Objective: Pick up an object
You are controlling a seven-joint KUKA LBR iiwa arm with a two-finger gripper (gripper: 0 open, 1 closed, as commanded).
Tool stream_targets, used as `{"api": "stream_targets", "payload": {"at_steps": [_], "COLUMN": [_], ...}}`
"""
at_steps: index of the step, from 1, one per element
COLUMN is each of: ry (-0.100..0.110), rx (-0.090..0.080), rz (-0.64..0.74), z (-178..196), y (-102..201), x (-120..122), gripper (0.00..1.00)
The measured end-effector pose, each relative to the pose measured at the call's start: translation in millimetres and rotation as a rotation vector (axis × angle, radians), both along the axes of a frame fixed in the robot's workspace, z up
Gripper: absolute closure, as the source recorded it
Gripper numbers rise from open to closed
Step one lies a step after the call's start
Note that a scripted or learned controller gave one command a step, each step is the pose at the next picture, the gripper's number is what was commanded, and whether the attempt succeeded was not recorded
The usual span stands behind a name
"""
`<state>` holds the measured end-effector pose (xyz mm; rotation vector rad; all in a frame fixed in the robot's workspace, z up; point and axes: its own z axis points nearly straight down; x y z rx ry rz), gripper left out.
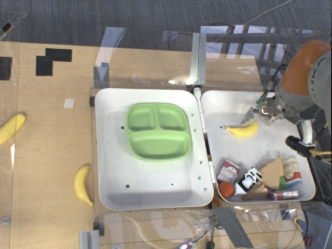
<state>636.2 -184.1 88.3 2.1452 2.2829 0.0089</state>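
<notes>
- Corn cob (11, 129): yellow, lying on the bare bench at the far 9 o'clock edge, well apart from both bins.
- Loose banana (83, 184): yellow, curved, on the bench just beside the left bin's 8 o'clock corner, outside its rim.
- Left bin (111, 191): shallow, white; holds one item.
- Green plate (157, 130): three compartments, flat near the left bin's centre; nothing lies on it.
- Right bin (218, 108): shallow, white, touching the left bin along the shared divider.
- Small banana (244, 130): yellow, in the right bin toward 10 o'clock of its floor, lying flat and apart from the other contents; judged the likely target.
- Clutter heap (257, 180): a red-and-white packet, black-and-white cube, tan wedge, small jar and dark marker, crowded at the right bin's 6 o'clock edge.
- Gripper (265, 110): low over the right bin, just at 1 o'clock of the small banana; whether the fingers are apart or together cannot be told, and nothing is seen between them.
- Arm (306, 77): grey with an orange band, entering from 3 o'clock.
- Task status: judged early; no object is lifted. Closing on an item and raising it remain.
</notes>
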Motion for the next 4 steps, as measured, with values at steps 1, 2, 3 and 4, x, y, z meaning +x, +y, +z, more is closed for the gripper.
{"api": "stream_targets", "payload": {"at_steps": [1, 2, 3, 4], "ry": [-0.009, 0.001, 0.001, 0.003], "rx": [0.000, 0.002, 0.002, 0.001], "rz": [0.004, -0.232, -0.231, -0.112], "z": [14, 32, 32, 97], "y": [2, -20, -20, 2], "x": [3, 23, 23, 1], "gripper": [1.00, 1.00, 0.00, 0.00]}}
